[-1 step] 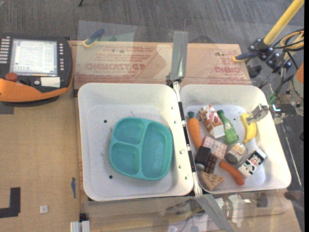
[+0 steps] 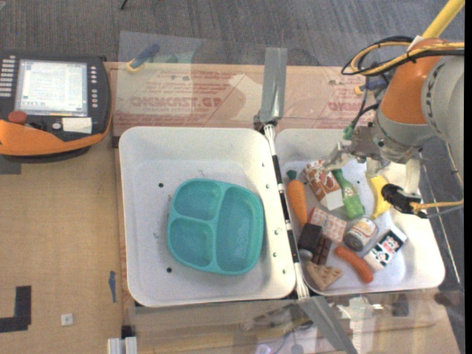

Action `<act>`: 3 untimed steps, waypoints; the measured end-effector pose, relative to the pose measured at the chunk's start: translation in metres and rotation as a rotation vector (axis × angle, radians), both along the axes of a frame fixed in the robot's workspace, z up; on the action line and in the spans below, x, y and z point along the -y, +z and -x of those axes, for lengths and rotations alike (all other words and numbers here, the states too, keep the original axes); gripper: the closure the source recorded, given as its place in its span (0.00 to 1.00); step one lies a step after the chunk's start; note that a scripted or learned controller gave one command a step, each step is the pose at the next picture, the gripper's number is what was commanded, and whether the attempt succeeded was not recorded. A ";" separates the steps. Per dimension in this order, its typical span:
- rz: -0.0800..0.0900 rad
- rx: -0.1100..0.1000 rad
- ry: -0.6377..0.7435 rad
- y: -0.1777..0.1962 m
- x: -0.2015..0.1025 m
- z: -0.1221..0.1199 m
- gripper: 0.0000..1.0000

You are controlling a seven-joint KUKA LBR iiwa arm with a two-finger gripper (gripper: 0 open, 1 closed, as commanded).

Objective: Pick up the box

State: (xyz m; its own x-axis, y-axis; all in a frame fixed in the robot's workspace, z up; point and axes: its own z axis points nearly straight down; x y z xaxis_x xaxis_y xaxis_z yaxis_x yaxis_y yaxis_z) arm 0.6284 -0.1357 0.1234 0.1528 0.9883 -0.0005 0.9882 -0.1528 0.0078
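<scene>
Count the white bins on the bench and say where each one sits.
2: the left bin holds a teal tray; the right bin holds the toy food.

We see our grey arm (image 2: 442, 94) reaching in from the right, its orange band (image 2: 404, 94) sitting just above the wrist. Our end effector (image 2: 354, 147) hangs at the upper right, angled down and leftward; its fingers are too small to read.

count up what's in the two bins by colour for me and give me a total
Teal: 1, the divided plate
Orange: 2, carrot, sausage
Green: 1, bottle
Yellow: 1, banana
Other or mixed: 6, small boxes, a can, chocolate, a cracker
Total: 11
</scene>
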 end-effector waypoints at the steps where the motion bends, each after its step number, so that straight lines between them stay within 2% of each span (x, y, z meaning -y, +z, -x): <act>1: 0.000 0.048 -0.057 -0.016 0.000 0.041 0.00; 2: 0.002 0.029 -0.225 -0.018 -0.026 -0.006 0.00; 3: 0.000 0.050 -0.206 -0.016 -0.035 0.053 0.00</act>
